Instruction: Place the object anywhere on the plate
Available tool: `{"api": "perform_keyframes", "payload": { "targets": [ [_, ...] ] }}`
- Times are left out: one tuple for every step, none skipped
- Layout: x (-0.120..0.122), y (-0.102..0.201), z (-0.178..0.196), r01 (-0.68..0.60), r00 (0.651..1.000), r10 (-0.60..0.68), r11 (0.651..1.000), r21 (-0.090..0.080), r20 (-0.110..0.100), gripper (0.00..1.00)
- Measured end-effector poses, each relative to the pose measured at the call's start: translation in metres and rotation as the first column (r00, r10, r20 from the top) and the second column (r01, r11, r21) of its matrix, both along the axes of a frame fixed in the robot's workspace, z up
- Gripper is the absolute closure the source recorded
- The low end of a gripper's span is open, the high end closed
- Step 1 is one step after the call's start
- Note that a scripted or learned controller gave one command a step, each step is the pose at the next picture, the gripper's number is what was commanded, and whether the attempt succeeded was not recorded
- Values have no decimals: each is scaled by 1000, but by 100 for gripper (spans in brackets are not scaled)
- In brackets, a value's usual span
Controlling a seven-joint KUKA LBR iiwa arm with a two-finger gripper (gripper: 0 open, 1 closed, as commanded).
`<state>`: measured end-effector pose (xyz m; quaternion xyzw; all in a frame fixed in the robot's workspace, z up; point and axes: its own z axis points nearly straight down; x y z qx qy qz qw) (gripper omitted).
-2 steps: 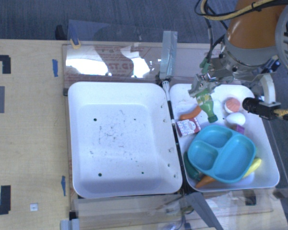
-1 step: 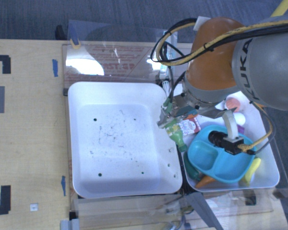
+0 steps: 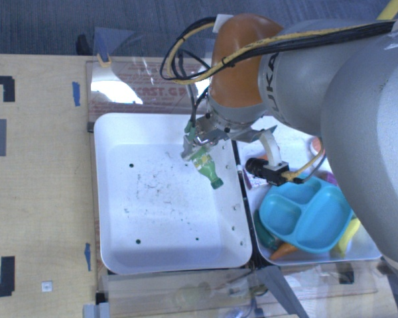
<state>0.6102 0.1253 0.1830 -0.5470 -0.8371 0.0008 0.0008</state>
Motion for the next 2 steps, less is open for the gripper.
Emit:
{"api": "perform_keyframes", "payload": {
  "targets": [
    [-20, 54, -41, -381, 924, 381, 924, 2, -1, 100],
    [-47, 91, -64, -706, 708, 706, 708, 3, 1, 100]
  ]
}}
